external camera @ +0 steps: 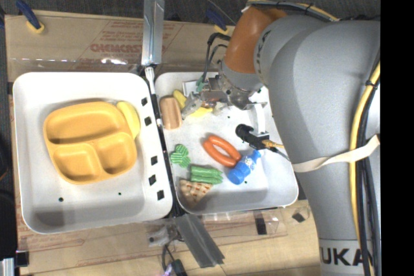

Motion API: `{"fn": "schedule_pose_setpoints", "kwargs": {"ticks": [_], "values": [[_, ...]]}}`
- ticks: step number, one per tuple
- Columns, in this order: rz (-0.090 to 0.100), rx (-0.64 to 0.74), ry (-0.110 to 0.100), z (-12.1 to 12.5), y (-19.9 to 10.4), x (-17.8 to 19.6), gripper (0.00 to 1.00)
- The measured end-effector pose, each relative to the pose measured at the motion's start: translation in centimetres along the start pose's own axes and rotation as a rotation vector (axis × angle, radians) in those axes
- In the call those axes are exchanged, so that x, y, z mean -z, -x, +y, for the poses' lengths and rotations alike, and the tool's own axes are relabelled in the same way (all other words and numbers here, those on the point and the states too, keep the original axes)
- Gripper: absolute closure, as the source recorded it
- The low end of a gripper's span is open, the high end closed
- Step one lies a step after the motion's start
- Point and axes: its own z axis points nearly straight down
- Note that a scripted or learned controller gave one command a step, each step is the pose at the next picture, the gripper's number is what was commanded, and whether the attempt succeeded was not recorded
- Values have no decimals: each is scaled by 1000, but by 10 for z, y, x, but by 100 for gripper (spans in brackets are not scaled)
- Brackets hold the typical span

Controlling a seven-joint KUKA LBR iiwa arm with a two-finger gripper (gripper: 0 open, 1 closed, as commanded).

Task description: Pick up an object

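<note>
My gripper [202, 99] hangs low over the back left part of the right bin [279, 185]. A small yellow piece [194, 110] lies right at its tip, partly hidden by it, and whether the two touch is unclear. A tan cylinder [171, 112] lies just left of that, against the bin's left wall. Further forward are an orange loop [221, 149], a blue piece [243, 169], a green frilly piece [180, 154], a green bundle [206, 174] and a waffle-patterned wedge [194, 190].
The left bin [39, 216] holds a yellow divided tray [90, 139] with a yellow banana-like piece [130, 117] at its right edge. The grey arm [323, 94] covers the right bin's right side. A metal divider [152, 29] runs between the bins.
</note>
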Motion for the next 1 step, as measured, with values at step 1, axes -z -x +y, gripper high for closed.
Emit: {"fn": "schedule_pose_setpoints", "kwargs": {"ticks": [1], "values": [[5,-177,20,3,-4,3,0]]}}
